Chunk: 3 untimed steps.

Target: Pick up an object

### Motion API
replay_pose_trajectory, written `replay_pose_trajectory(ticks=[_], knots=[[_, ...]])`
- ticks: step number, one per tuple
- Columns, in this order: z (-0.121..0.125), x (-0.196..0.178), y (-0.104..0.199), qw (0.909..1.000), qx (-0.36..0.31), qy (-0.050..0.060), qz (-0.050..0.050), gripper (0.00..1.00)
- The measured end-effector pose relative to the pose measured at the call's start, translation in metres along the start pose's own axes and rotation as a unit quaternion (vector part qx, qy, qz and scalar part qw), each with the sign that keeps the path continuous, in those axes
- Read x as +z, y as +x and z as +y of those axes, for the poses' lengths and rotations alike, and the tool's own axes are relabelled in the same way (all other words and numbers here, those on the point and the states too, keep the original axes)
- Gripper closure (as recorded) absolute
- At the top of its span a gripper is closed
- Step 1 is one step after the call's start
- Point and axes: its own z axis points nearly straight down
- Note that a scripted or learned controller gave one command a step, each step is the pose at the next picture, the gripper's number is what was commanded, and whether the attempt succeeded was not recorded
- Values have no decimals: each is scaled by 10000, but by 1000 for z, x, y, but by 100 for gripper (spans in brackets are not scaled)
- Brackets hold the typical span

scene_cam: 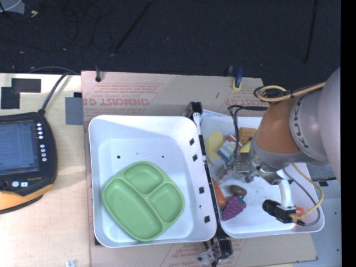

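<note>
Closest to the lens is the arm [297, 129], grey with an orange band, which reaches into the right bin [256, 220] from 3 o'clock. At its end the tool [240, 170] is seen low over the middle of this bin. Whether it is spread or pressed together cannot be told, because the wrist covers it from above. Nothing is seen held in it.

Several things are crowded around the tool. A small brown item [238, 190] lies just beside it at 6 o'clock and is judged the most likely object to be picked. A blue and white carton [227, 148] lies close at 10 o'clock, with a yellow item [214, 143] beyond it. A bunch of purple grapes [233, 207] lies further at 6 o'clock, touching or almost touching a carrot [219, 193], which rests along the bin wall at 7 o'clock. In the left bin [111, 132] a green plate [143, 200] lies well apart at 8 o'clock.

Some risks can be expected. The brown item is small and rounded, so it may be pushed away or may slip out when the tool is closed. Because the things lie so near each other, the carton could be knocked, or two things could be caught together. The carrot, lying against the wall, leaves little room for a grip.
</note>
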Motion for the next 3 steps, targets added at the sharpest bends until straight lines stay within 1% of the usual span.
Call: replay_pose_trajectory(ticks=[1, 2, 3], knots=[[-69, 10, 0, 10000, 9, -36, -30, 0], [-68, -93, 76, 10000, -32, -46, -28, 0], [-69, -69, 58, 10000, -48, -15, -6, 0]])
